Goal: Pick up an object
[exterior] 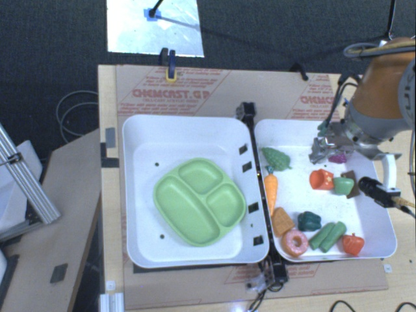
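Toy food fills the right white bin (389, 239), and the nearest pieces to the hand (323, 149) are a small purple piece (337, 157) just beside it and an orange-red pepper (320, 179) just below it. Next to that pepper sits a light green piece (343, 186). Further from the hand lie an orange carrot (271, 188), a pink doughnut (296, 242) and a red tomato (353, 244). Whether the hand is apart or together, I cannot tell. A pale green divided plate (198, 201) rests in the left white bin (140, 142).
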Motion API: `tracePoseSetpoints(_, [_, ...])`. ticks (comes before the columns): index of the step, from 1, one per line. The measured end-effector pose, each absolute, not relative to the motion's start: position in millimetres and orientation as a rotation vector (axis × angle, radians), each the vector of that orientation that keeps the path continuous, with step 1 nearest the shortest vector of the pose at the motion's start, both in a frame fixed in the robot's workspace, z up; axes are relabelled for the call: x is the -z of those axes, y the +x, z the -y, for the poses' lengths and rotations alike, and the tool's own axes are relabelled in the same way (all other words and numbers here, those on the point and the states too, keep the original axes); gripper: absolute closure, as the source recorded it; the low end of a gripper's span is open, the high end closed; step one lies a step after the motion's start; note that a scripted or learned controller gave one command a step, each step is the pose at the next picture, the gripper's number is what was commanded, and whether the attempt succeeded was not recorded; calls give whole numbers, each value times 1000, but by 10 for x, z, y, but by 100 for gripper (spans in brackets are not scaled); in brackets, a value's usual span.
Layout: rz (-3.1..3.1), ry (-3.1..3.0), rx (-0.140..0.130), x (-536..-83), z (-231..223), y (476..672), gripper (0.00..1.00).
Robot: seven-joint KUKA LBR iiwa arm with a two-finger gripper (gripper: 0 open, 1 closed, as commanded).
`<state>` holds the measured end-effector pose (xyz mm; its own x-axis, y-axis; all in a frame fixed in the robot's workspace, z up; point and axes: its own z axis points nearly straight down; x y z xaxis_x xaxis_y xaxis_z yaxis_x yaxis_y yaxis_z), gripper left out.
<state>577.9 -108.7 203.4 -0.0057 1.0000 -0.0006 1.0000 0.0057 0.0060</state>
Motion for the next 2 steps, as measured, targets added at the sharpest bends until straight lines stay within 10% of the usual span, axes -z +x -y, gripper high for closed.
tracePoseSetpoints(2, [-2229,2209,-7,-2368,690,6171,100])
